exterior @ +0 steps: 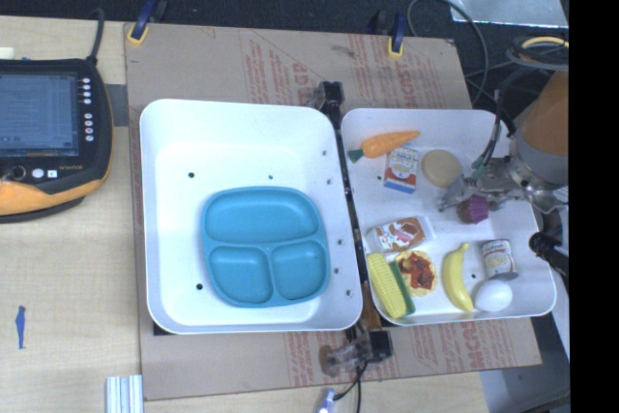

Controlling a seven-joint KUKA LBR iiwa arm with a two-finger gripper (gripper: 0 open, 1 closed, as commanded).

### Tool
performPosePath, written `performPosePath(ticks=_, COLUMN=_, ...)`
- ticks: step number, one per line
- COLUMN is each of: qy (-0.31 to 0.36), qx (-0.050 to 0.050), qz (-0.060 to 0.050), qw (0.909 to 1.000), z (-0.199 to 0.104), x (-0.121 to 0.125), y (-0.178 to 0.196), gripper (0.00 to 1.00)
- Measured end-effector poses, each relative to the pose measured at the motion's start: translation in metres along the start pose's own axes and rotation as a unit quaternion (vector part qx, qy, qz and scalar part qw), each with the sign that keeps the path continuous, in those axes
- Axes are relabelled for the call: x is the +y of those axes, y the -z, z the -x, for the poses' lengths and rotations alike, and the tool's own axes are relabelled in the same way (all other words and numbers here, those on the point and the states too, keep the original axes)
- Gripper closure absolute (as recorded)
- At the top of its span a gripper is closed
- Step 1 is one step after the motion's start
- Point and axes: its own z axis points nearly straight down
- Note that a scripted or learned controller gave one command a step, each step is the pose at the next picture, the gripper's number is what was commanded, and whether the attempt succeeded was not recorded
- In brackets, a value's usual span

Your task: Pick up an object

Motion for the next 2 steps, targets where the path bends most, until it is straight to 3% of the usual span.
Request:
performPosePath(ticks=1, qy=0.001, qx=-0.001, qz=0.0, qw=1.0, z=0.001, x=0.0, y=0.011, gripper=1.0)
performPosePath(ticks=2, qy=0.001, qx=0.0, qz=0.004, qw=1.0, z=-0.084, x=0.039, y=-0.004, gripper=1.0)
